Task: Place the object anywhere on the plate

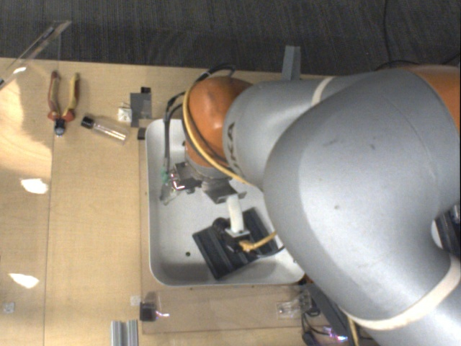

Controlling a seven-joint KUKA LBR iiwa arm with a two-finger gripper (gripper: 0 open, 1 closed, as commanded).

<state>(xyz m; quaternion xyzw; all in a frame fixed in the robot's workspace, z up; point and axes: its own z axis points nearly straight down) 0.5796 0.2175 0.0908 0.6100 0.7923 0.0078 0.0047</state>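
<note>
The object cannot be picked out with certainty. It may be hidden beneath the arm (pixel 346 179), by which most of the white bin (pixel 164 254) is covered, and the same is to be said of the plate. The tool (pixel 173 183) is held low inside the white bin, close to its left wall. Nothing is seen clamped in it, and whether it is apart or together cannot be told, since it is shadowed by the wrist.

Outside the white bin, on the counter (pixel 86 229), a small grey block (pixel 140 105) is set just beside the bin's far-left corner. A clear vial (pixel 104 128) is laid a little further left, and a pair of pliers (pixel 63 98) well apart beyond that.

No placement can be confirmed. The task is judged unfinished, with a secure grasp, the carry to the plate and the release all apparently left to be done.
</note>
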